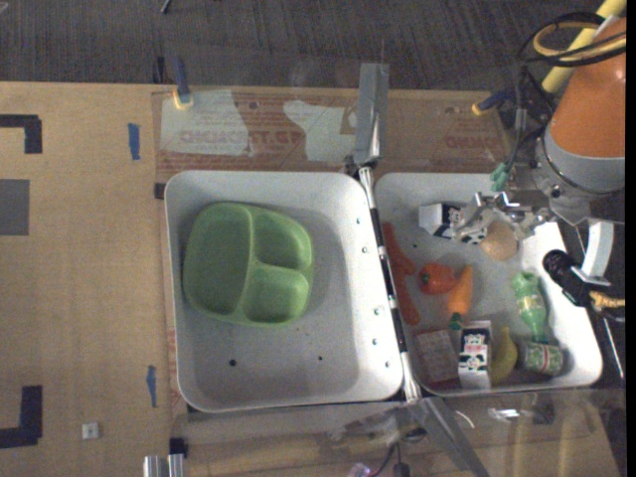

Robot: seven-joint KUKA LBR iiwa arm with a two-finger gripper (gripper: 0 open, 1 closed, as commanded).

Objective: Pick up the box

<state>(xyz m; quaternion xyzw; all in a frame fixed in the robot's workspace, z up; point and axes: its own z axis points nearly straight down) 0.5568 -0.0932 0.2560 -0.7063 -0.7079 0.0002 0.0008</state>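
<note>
We can't read any words. The box [475, 354] is small, white with black cow spots, at 6 o'clock in the right bin [588, 371]. The tool [484, 219] hangs at 12 o'clock.

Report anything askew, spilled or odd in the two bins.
Nothing is spilled or damaged. The green plate lies flat but turned askew in the left bin. In the right bin, the milk carton lies among loosely scattered toy food.
</note>
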